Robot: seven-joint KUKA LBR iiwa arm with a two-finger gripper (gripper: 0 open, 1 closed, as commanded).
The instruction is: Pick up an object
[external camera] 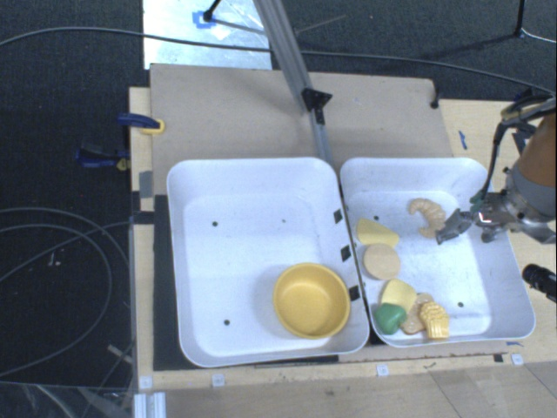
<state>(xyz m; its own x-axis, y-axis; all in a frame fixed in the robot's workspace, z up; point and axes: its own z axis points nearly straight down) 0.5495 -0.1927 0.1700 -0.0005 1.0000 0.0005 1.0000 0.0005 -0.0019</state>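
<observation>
The desk, a pale brown board, carried two shallow white plastic bins side by side. The left bin held a round yellow plastic bowl near its near right corner. The right bin held the small toy foods: a pale yellow wedge by its left wall, a round tan disc just nearer than that, and at the near edge a cluster of a yellow-green piece, a green piece and a yellow corn-like piece lying touching or almost so. Apart from these, toward the far middle of the right bin, lay a tan curved croissant-shaped piece.

The grey arm came in from the right, and its gripper hung over the right bin with its dark tip just to the right of and a little nearer than the croissant-shaped piece. Nothing could be seen between its fingers, and whether they were spread or closed could not be told at this size.

That curved piece looked the likeliest target, being the closest thing to the gripper. It lay just left and slightly far of the tip, its long axis running roughly left to right with the ends curling toward the near side. A short shift left and far, then a descent, would probably be needed, with the fingers closing across its narrow width.
</observation>
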